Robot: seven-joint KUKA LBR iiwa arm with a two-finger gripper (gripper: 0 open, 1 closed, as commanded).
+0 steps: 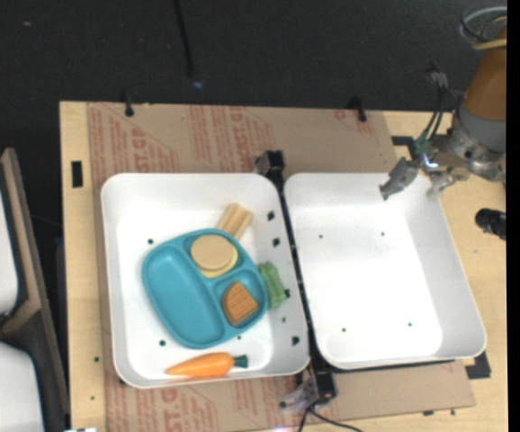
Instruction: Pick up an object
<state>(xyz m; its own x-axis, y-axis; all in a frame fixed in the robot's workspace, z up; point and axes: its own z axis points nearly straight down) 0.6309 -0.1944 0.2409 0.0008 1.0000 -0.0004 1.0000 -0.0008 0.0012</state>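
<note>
Dark floor lies around a light wooden worktop that carries two white bins side by side. In the left bin sits a blue tray with three parts. A round tan cookie rests in the tray's part at 12 o'clock, and a brown waffle piece in the part at 3 o'clock. A tan block pokes out past the tray at 12 o'clock. A green piece lies just beside the tray at 3 o'clock. An orange carrot lies near the tray at 6 o'clock. The end effector hangs over the right bin, at its 1 o'clock corner, holding nothing; one cannot tell whether it is released or clenched.
</note>
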